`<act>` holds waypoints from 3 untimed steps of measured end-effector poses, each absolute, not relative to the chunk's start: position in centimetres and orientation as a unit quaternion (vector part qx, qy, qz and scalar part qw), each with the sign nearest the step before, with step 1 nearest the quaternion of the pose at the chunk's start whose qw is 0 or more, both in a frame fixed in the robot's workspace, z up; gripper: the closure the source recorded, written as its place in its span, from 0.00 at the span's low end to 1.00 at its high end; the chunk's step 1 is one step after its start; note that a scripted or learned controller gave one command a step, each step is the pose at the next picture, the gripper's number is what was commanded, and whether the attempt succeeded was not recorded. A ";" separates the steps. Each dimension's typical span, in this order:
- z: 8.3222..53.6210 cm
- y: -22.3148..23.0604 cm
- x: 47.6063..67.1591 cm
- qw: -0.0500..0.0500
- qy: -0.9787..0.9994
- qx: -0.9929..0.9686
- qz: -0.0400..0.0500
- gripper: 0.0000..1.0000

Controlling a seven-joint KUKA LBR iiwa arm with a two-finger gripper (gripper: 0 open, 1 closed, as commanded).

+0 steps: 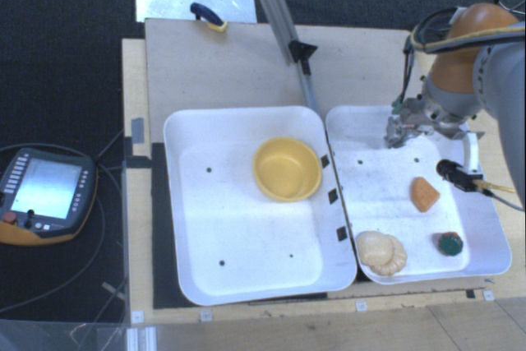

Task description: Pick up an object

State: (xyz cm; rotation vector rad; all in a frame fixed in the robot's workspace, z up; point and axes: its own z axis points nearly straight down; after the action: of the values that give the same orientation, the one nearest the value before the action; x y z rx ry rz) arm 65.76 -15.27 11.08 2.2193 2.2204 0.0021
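My gripper [398,132] hangs low over the back part of the right bin [366,134], under the grey wrist and orange band. It is apart from the objects, with bare bin floor beneath it. In the right bin lie an orange chunk [424,194], a small dark green ball [449,243] near the front right corner, and a cream ridged shell-like piece [380,251] at the front left. A yellow bowl [287,168] stands upright in the left bin [205,218], near its back right.
A black-tipped cable piece [457,173] juts out below the wrist over the right bin's right side. A slanted metal pole [278,4] ends between the bins' back edges. A teach pendant [43,195] lies on the floor at left.
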 end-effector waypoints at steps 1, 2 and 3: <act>15.4 -15.4 65.6 0.002 0.707 0.707 0.001 1.00; 20.7 -15.4 65.8 0.002 0.707 0.707 0.002 1.00; 20.3 -10.8 64.2 0.000 0.708 0.706 0.000 1.00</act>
State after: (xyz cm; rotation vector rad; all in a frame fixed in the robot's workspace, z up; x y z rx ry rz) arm 64.20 -10.84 20.31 2.2178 2.2255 0.0011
